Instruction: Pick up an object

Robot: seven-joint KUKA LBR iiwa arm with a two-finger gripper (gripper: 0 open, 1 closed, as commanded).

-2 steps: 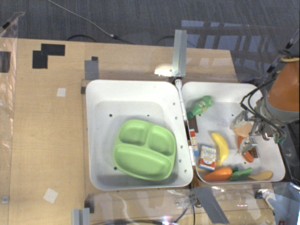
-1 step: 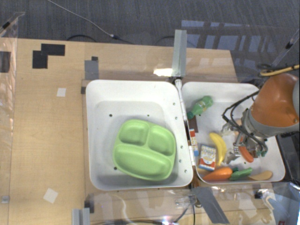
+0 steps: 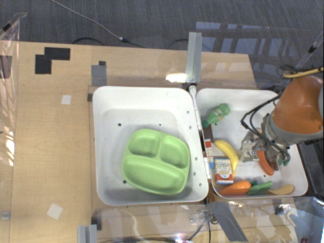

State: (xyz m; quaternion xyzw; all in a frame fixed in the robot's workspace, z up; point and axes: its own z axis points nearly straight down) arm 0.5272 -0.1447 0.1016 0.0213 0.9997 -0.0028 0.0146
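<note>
In the right bin (image 3: pixel 301 172) the gripper (image 3: pixel 257 153) hangs low with the red sausage (image 3: pixel 266 165) just beside it, long axis slanting toward the near wall, though I cannot tell how the jaws stand.

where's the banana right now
The banana lies in the right bin, near its left wall, just above the small carton and left of the gripper.

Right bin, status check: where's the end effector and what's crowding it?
End effector low in right bin, grip state unreadable. Red sausage-like item right beside it. Banana, small carton, carrot close on camera-left. Green divided plate alone in left bin.
</note>
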